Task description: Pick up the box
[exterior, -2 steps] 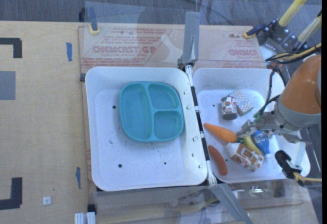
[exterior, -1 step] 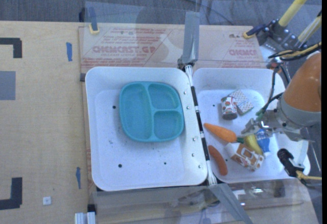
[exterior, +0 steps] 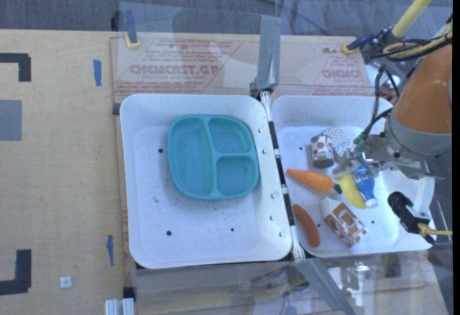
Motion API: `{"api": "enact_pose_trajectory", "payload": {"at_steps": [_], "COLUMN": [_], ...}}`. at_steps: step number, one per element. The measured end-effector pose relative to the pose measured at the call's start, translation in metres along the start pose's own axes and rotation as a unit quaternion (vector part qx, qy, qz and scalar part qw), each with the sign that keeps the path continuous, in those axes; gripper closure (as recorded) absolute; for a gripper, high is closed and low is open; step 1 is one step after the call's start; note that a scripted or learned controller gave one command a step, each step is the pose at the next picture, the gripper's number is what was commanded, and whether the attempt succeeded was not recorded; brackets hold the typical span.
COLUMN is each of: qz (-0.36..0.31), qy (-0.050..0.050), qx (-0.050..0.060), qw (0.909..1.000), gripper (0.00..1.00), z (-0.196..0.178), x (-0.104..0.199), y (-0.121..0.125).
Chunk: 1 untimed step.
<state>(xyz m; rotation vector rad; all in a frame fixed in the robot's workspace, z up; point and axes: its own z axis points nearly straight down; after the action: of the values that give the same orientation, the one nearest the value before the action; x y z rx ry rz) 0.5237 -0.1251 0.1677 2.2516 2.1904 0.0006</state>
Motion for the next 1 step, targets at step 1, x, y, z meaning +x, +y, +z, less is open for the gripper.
{"api": "enact_pose_trajectory", "payload": {"at_steps": [1], "qz": [0.021], "qy": [0.0], "qx": [0.001], "qw": [0.9998], "gripper": [1.0], "z": [-0.0166], "x": [0.0358], "y": [-0.0094]}}
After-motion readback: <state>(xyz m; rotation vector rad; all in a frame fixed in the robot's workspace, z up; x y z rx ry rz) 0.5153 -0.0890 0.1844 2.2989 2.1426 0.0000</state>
